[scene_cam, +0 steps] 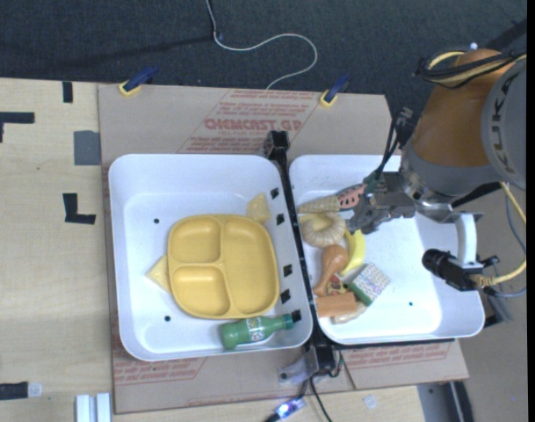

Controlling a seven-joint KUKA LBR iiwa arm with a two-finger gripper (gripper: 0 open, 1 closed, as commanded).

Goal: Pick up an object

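Dark gripper low in right bin, beside beige ring toy; finger spread impossible to tell.

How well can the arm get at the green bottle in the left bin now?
Probably yes, though not directly. The green bottle lies uncovered along the left bin's near wall, beside the yellow tray. The gripper is over the right bin, so it must cross the divider.
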